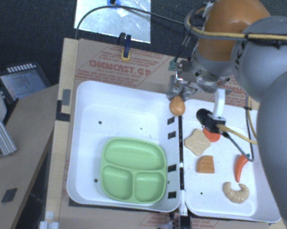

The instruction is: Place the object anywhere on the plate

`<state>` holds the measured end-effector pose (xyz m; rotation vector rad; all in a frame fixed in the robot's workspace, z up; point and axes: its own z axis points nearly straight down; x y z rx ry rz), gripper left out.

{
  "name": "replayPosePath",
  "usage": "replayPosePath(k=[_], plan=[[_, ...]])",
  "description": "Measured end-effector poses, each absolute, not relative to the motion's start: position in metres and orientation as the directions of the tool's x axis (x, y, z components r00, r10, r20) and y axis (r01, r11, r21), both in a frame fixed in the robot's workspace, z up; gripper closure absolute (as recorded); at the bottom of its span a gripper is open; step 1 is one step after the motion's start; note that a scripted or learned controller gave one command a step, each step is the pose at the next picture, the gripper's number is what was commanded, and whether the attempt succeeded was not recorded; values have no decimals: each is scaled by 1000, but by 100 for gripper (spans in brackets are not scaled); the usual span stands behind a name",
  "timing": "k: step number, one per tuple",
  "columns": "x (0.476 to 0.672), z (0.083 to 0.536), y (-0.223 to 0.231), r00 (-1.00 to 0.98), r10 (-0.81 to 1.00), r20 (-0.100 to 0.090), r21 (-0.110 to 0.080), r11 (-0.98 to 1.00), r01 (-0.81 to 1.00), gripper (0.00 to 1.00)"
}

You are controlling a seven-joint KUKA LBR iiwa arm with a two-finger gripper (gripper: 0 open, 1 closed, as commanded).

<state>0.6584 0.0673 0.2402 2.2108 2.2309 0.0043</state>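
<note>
One gripper [178,93] holds a small brown egg-shaped object [177,107] between its closed fingers, above the divider between bins; the green plate [133,169] lies in the left bin [85,129].

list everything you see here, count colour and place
divided plate: 1, light green, three compartments, front of the left bin
bins: 2, white, shallow, side by side on the bench
egg-shaped object: 1, tan-orange, at the gripper's tip over the divider between the bins, far end
toast-shaped piece: 1, beige, right bin, near the divider
block: 1, orange-brown, right bin, just in front of the toast-shaped piece
carrot-like piece: 1, orange-red, right bin, right side
croissant-like piece: 1, tan, right bin, front right
red piece: 1, right bin, partly hidden
arm: 1, grey with orange band, from the right
gripper: 1, metal, above the egg-shaped object
</note>
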Motion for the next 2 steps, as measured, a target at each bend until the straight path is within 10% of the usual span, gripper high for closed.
replayPosePath(k=[1, 2], plan=[[653, 238, 117, -9, 1000, 2, 2, 9, 1000, 100], [654, 238, 114, -5, 1000, 0, 1, 5, 1000, 0]])
